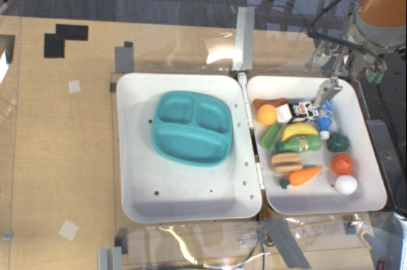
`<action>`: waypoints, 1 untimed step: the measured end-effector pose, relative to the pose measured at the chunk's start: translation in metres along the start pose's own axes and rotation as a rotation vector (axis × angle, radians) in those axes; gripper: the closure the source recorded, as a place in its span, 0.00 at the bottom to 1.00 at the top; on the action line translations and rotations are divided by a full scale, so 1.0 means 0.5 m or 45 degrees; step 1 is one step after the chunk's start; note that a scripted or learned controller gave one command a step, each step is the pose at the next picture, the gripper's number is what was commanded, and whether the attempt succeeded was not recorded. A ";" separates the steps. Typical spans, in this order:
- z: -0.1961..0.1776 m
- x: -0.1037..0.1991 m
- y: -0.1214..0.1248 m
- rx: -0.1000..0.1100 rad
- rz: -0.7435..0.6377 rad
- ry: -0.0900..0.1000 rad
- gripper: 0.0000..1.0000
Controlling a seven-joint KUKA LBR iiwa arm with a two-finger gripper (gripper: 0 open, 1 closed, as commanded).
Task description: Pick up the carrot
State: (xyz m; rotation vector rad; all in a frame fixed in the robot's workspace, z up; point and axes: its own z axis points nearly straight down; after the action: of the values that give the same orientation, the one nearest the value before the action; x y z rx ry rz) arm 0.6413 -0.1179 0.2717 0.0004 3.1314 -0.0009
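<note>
Our fingers (325,92), whose spread we cannot tell, hover over the right bin's (375,199) far side; we should bring them toward us onto the carrot (301,176) beside the hot dog (286,162)

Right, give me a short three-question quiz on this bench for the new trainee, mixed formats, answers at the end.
1. True or false: the carrot lies in the left bin.
2. Multiple choice: what lies in the left bin? A) a banana B) a teal divided plate C) a tomato
3. Fill in: the gripper hangs over the ____ bin's far side, near the banana.

Key
1. False: it lies in the right bin, near the front, beside the hot dog.
2. B
3. right
</note>
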 end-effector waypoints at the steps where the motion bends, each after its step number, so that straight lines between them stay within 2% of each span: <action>1: 0.290 0.129 0.016 -0.004 -0.306 0.011 0.00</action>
State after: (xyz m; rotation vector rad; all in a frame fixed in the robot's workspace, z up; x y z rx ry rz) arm 0.5784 -0.1100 0.1260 -0.3757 3.1174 0.0025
